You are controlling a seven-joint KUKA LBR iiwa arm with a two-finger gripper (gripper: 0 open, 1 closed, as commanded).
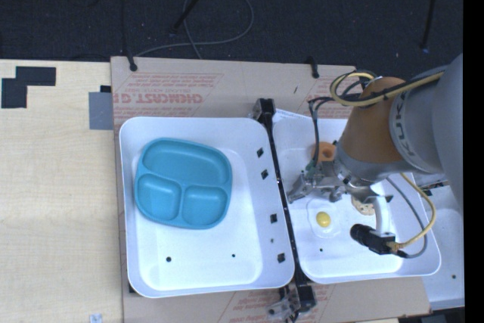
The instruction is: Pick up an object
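My gripper (316, 185) hangs low over the right bin (423, 268), in its left half near the divider. A small orange object (325, 152) lies just behind the gripper, partly hidden by the arm. A white toy fried egg with a yellow yolk (324, 221) rests on the bin floor just in front of the gripper. Nothing can be seen held by the gripper.
The left bin (197, 268) holds a blue divided plate (182, 182) in its back left part. A black divider rail (278, 193) runs between the two bins. The grey arm with its orange band (374, 125) covers the right bin's back right area.
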